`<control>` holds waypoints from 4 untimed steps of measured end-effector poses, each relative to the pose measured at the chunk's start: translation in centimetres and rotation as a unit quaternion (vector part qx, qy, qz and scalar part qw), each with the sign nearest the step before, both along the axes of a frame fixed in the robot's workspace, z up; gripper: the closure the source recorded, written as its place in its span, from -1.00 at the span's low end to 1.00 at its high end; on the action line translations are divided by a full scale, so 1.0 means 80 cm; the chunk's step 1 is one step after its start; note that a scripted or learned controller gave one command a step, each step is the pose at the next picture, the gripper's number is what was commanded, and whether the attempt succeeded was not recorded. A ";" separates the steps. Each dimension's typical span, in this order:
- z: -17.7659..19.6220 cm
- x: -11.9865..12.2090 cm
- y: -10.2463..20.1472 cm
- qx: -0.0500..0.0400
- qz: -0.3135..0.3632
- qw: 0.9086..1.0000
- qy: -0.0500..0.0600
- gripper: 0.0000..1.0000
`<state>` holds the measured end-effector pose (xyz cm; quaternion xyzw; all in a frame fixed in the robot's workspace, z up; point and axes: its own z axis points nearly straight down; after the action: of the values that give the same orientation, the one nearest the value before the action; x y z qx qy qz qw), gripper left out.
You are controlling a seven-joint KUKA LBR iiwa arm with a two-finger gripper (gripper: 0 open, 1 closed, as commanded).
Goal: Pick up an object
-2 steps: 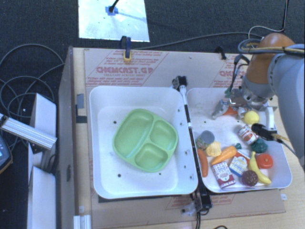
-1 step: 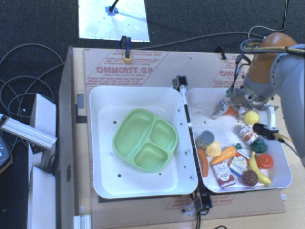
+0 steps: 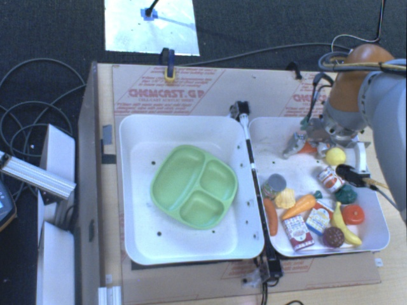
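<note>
1. Bins first: two shallow white bins sit side by side on the desk [image 3: 191, 88]; the left bin [image 3: 137, 170] carries a green divided plate [image 3: 194, 186], tilted a little askew; the right bin [image 3: 273, 132] is the landmark for all that follows.
2. Arm [image 3: 381, 100], grey with an orange band, reaches in over the right bin's far right corner; the end effector [image 3: 304, 142] hangs low over the bin's far half, its metal tips near the bin floor beside a small orange piece [image 3: 310, 149]; whether the fingers are apart or closed I cannot tell, and whether that piece sits between them I cannot tell either.
3. Loose things fill the right bin's near half; a yellow ball [image 3: 335, 155] lies just beside the end effector, toward the bin's right wall; a small can [image 3: 330, 180] lies nearer still.
4. Along the bin's left wall lie a grey disc [image 3: 275, 184] and a long carrot [image 3: 271, 216]; a second carrot [image 3: 299, 206] lies mid-bin.
5. At the bin's near edge sit a red carton [image 3: 297, 233], a dark round thing [image 3: 332, 236], a banana [image 3: 343, 224] and a tomato [image 3: 353, 214].
</note>
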<state>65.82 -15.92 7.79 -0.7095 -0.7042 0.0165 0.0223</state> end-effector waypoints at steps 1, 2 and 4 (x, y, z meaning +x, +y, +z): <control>0.015 0.001 0.022 -0.003 0.002 1.000 -0.005 -1.00; 0.000 0.002 0.007 0.006 0.001 1.000 0.001 -1.00; 0.000 0.000 0.010 -0.003 0.000 1.000 -0.002 -1.00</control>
<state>65.85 -15.09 7.80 -0.7099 -0.7039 0.0168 0.0186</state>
